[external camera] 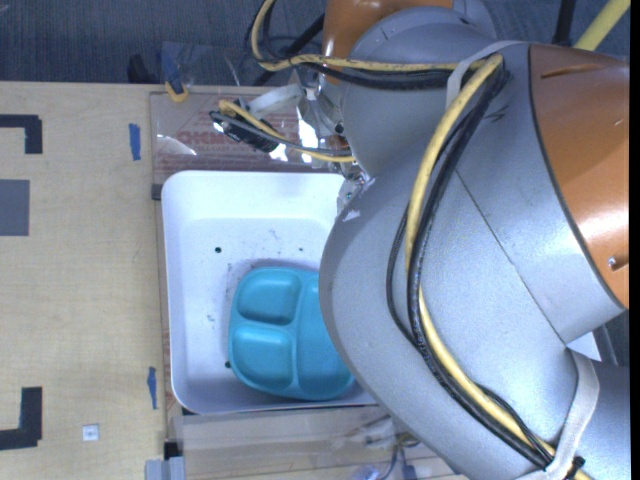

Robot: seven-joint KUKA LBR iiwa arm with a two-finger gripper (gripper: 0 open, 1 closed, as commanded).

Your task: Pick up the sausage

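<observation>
The grey arm (480, 248) with its orange band fills the right half of the camera view and covers most of the bench there. A white bin (200, 228) lies to its left. In it rests a blue divided tray (280, 338), partly hidden under the arm. No sausage is visible on the tray's exposed compartments or on the bin floor.
A wooden board (70, 268) with black marks and blue tape pieces lies left of the bin. Yellow and black cables (250, 128) loop behind the bin's far edge. A wooden frame (270, 433) runs along the bin's near edge.
</observation>
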